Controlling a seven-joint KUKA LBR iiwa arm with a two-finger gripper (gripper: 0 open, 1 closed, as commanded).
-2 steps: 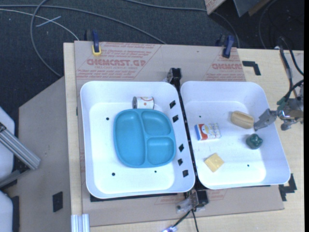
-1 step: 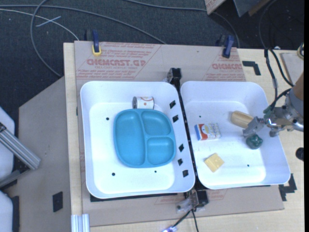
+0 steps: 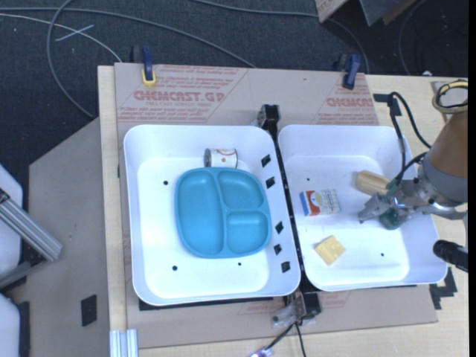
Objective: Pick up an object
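Observation:
In the right bin (image 3: 394,274) lie a small red, white and blue packet (image 3: 320,202), a yellow block (image 3: 329,250) nearer the front, and a tan wooden piece (image 3: 370,181) toward the back right. My gripper (image 3: 384,213) is down in this bin, just in front of and right of the tan piece, with something dark teal at its tip. Whether that teal thing is a separate object or part of the gripper is unclear. The arm (image 3: 450,166) comes in over the bin's right rim.
The left bin (image 3: 141,222) holds a blue divided plate (image 3: 222,211) and a small white cup (image 3: 221,157) lying at its back. Black clips line the divider (image 3: 279,199) between the bins. A black cable (image 3: 401,125) runs over the right bin's back corner.

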